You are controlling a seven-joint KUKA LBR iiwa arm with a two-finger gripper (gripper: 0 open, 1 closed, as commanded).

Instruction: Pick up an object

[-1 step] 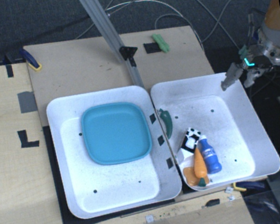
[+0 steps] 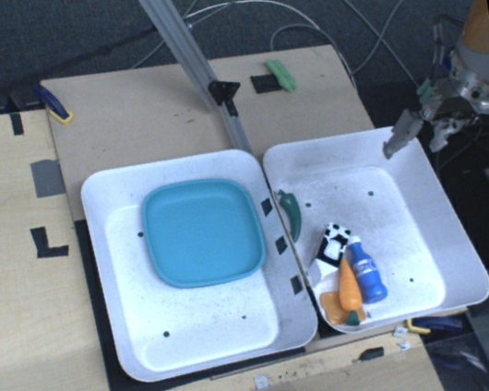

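In the right bin (image 2: 388, 211), near its front left corner, a blue bottle (image 2: 365, 275) lies beside an orange carrot-shaped toy (image 2: 349, 295). A small black-and-white object (image 2: 334, 243) sits just behind them. A dark green item (image 2: 291, 213) leans against the bin's left wall. My gripper (image 2: 418, 140) hangs over the right bin's back right corner, well away from these objects. It is open, with nothing between its fingers.
The left bin (image 2: 129, 285) holds a square blue plate (image 2: 202, 231). A slanted grey pole (image 2: 191, 54) crosses the bench behind the bins. A green piece (image 2: 280, 75) and cables lie on the bench at the back.
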